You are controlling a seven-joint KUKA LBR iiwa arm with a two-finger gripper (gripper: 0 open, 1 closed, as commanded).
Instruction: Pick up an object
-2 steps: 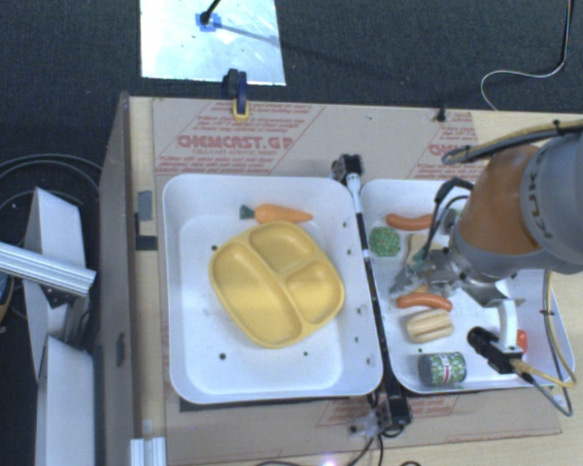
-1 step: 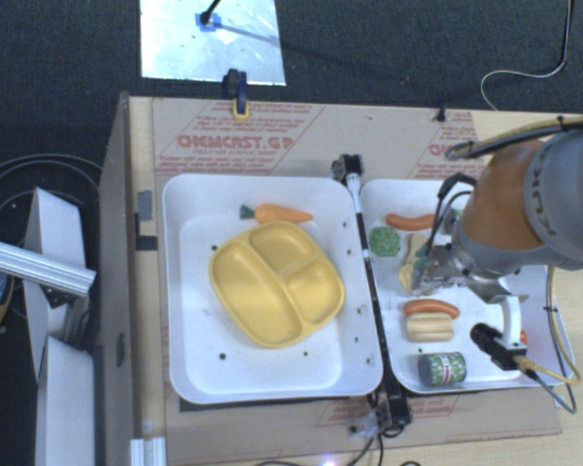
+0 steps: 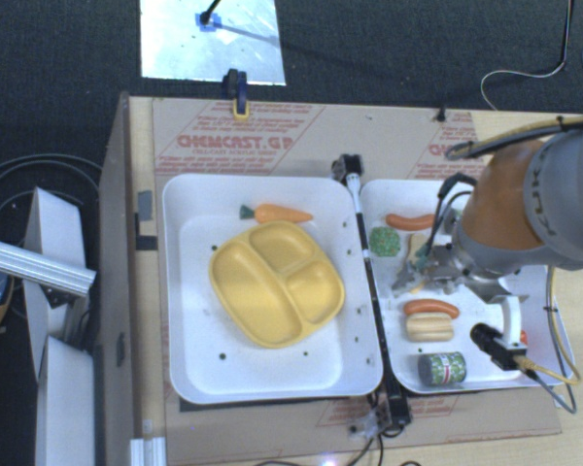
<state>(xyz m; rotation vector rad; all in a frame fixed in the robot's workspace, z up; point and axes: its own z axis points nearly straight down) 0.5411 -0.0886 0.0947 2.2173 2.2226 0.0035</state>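
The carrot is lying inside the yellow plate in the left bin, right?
Not quite. In the camera view the carrot lies in the left bin, but outside the yellow plate, just past its far edge on the bin's white floor.

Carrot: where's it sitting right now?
The carrot lies in the left bin, near its far edge, just beyond the yellow divided plate and apart from the gripper, which is over the right bin.

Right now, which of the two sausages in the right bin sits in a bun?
The lower sausage, just above the can: it lies on a pale bun. The upper sausage, near the bin's far edge, is bare.
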